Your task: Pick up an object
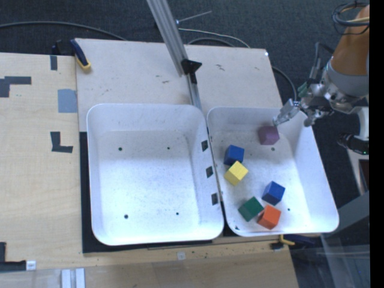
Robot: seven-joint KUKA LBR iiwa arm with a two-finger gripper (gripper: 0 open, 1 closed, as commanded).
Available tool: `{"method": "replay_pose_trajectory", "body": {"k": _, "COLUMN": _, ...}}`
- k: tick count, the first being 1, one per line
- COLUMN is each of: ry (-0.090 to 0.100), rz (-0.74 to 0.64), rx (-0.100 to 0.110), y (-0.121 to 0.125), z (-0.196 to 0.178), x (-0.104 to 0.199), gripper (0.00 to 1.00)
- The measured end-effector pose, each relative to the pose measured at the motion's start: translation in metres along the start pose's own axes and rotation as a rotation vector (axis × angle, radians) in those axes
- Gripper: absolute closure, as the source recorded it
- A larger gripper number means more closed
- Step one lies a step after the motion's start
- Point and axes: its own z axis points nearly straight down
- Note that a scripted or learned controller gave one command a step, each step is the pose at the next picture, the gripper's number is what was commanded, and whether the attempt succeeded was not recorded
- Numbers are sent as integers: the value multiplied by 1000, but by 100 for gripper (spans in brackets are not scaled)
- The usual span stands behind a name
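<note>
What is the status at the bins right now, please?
Gripper over right bin's far edge, nothing seen between fingers. Purple block just beside it, on the bin floor. Other blocks lie apart, nothing blocking.

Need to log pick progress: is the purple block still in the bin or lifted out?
In the bin. The purple block rests on the right bin's floor near its far wall; the gripper hangs beside it.

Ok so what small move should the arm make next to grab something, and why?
Probably ease the gripper down and slightly left onto the purple block. It hangs at the right bin's far edge, just up-right of that block, which sits apart from the other cubes.
</note>
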Motion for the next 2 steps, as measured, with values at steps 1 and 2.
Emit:
{"method": "replay_pose_trajectory", "body": {"k": 1, "ry": -2, "rz": -1, "rx": -11, "y": 20, "z": -151, "x": -11, "gripper": 0}}
{"method": "replay_pose_trajectory", "body": {"k": 2, "ry": -2, "rz": -2, "rx": -11, "y": 11, "z": -246, "x": -14, "gripper": 0}}
